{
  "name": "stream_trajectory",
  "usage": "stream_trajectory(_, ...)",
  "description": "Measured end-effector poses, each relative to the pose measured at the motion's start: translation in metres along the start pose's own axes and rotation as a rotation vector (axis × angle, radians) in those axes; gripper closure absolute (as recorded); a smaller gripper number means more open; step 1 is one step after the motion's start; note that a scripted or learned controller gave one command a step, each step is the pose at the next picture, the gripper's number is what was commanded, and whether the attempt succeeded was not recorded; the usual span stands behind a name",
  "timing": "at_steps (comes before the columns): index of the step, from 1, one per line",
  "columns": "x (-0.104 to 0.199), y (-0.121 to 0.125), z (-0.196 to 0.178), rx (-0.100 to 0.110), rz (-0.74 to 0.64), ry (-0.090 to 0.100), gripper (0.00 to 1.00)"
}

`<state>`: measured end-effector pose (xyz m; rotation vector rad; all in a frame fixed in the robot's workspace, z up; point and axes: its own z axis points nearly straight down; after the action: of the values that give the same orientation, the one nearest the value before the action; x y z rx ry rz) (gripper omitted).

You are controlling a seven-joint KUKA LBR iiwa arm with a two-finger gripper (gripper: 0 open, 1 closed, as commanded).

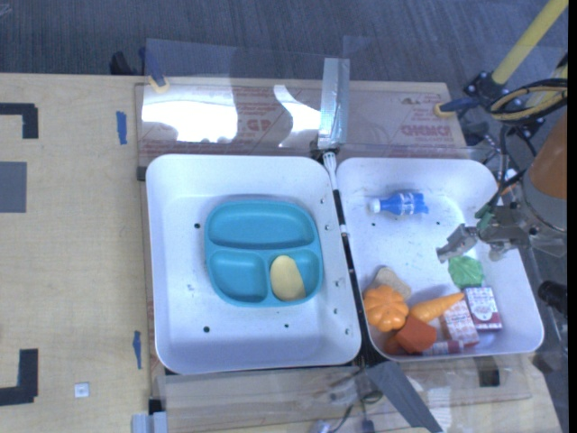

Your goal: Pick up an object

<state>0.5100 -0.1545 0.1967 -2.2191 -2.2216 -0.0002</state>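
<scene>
While toys crowd the right bin's (424, 171) near edge, its middle lies bare.

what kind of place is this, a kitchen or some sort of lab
Most likely a robot lab test bench, not a kitchen: two shallow white plastic bins sit side by side on a taped wooden bench, holding toy food like a small orange plastic pumpkin, with the end effector above.

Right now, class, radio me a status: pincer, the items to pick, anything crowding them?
Pincer low over right bin, nothing seen between fingers. Green item just below it. Cartons, carrot, pumpkin crowded alongside; blue bottle apart.
</scene>
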Motion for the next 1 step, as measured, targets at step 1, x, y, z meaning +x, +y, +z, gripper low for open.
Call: stream_trajectory(1,0.0002,0.0012,-0.0103,-0.003,0.000,0.000,1.00)
